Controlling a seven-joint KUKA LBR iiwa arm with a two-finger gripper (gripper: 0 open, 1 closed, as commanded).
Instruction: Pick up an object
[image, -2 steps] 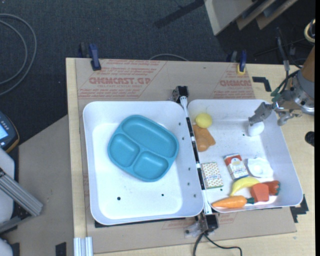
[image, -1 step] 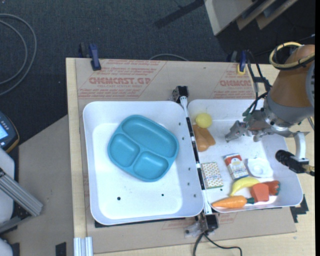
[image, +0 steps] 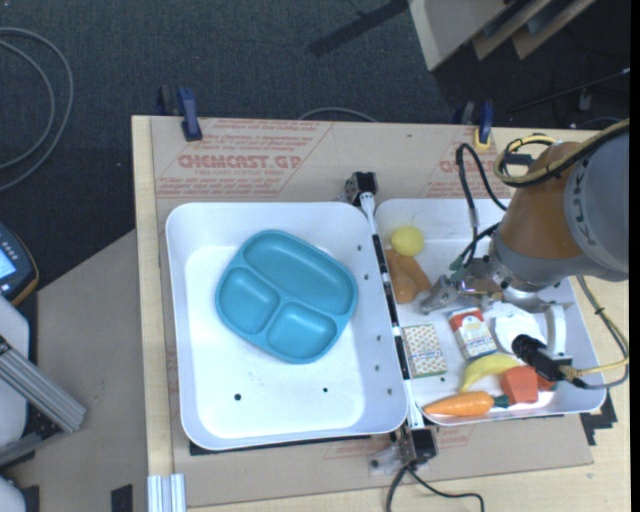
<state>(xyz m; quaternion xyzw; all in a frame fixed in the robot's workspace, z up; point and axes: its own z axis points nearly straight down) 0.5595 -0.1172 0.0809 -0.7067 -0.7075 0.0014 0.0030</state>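
From my remote station, I see the grey arm (image: 590, 215) with its orange band reaching in from the right of the frame, its gripper (image: 447, 291) low over the right bin (image: 440, 215), just beside a tan bottle-shaped toy (image: 403, 277). I cannot tell from this angle whether the claw is released or clenched, and nothing shows between its tips. The right bin holds the clutter: a yellow lemon (image: 407, 240) near its upper left, touching the top of the tan toy; a small patterned box (image: 423, 349) below that; a white-and-red packet (image: 472, 334) toward the centre; a banana (image: 487, 369), a red block (image: 520, 384) and a carrot (image: 461, 405) along the lower edge. In the left bin (image: 200, 400), a blue divided plate (image: 287, 295) lies tilted toward the upper centre.
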